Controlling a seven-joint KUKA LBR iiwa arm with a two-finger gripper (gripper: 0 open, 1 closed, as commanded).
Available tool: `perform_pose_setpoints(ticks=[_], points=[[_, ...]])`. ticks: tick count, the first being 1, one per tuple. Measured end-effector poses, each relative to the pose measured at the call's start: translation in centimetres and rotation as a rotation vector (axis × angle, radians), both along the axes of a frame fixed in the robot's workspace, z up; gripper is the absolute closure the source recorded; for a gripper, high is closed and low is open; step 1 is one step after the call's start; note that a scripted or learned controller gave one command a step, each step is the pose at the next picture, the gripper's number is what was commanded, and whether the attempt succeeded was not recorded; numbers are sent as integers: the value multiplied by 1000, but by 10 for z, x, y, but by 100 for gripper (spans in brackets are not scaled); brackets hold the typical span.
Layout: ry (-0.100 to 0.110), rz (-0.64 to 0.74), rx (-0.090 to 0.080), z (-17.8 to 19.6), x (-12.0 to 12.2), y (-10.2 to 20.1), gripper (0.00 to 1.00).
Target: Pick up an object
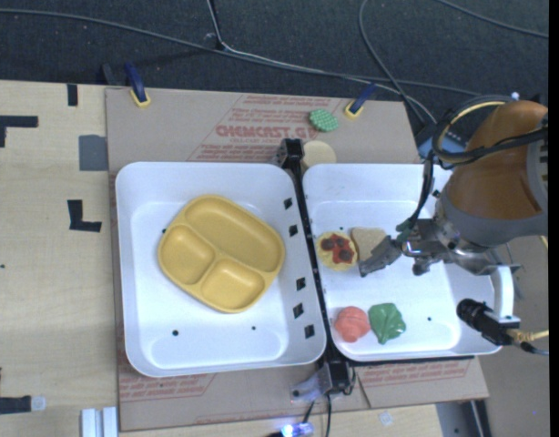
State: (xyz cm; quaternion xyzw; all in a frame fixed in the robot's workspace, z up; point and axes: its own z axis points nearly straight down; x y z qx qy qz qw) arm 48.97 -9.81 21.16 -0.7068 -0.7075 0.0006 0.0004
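Observation:
The right bin (375, 186) holds several small toys. A yellow round piece with red spots (337, 249) lies near the bin's left wall, and a tan wedge (368, 238) sits right beside it. Near the front edge are an orange-red lump (351, 324) and a green leafy piece (387, 321), touching each other. My gripper (376, 260) reaches in from the right, low over the bin floor. Its dark tip is just below the tan wedge and right of the yellow piece. Nothing visibly hangs from it.
A yellow divided plate (221, 252) lies in the left bin (134, 244). Behind the bins, on the cardboard, rest a green dotted disc (323, 119) and a pale disc (320, 152). The arm's orange band (498, 171) looms over the right bin's far right side.

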Motion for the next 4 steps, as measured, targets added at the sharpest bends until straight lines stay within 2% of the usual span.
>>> perform_pose_setpoints(ticks=[2, 3, 4], points=[[4, 0, 1, -114, 16, 2, 0], [0, 0, 0, -127, 16, 2, 0], [-2, 0, -1, -116, 16, 2, 100]])
